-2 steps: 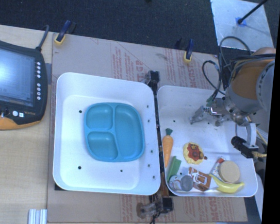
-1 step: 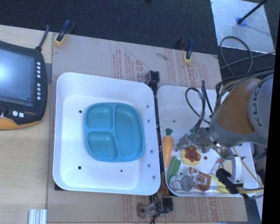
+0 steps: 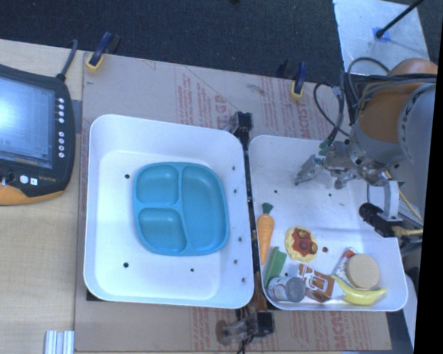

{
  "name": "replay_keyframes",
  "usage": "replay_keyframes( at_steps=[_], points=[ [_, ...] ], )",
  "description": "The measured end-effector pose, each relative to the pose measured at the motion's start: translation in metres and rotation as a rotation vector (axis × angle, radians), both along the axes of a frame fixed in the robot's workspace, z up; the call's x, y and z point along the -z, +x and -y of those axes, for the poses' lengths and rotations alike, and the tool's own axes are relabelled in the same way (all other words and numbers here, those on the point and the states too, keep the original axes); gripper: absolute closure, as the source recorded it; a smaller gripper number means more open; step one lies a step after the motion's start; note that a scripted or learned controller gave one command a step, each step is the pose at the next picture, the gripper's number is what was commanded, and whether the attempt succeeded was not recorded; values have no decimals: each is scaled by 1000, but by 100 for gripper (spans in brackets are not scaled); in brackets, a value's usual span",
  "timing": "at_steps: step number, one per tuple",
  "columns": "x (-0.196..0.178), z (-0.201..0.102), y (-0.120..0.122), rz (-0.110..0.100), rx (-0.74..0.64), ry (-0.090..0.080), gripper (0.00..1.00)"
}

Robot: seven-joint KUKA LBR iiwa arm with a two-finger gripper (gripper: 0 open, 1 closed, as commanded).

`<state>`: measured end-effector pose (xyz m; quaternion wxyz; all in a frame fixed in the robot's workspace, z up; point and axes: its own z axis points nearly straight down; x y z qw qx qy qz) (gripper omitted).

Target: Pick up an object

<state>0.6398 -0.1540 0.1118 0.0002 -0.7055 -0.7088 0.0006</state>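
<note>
1. While the arm (image 3: 393,110) reaches in from the right, the gripper (image 3: 324,170) hangs over the far part of the right bin (image 3: 285,159); whether it is wide or narrow, I cannot tell.
2. Nearer to the camera than the gripper, well apart from it, lie the toy objects: a pizza slice (image 3: 301,244), a carrot (image 3: 264,232) and a green piece (image 3: 275,262).
3. Still further from the gripper, at the near edge of the bin, are a burger bun (image 3: 363,271), a banana (image 3: 362,296) and a can (image 3: 289,289).
4. To the left of the gripper, the left bin (image 3: 108,201) holds a blue divided plate (image 3: 180,207).
5. Far to the left, on the table (image 3: 13,270), rests a control pendant (image 3: 20,139).
</note>
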Motion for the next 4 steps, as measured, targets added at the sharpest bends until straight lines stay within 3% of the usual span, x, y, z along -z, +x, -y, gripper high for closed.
replay_keyframes(
  at_steps=[1,2,3,4],
  points=[
    [-23,-23,-75,-3,1,0,0],
    [17,-47,-124,-3,1,0,0],
    [20,-10,-53,-1,1,0,0],
    [21,-27,-129,-4,-1,1,0]
  ],
)
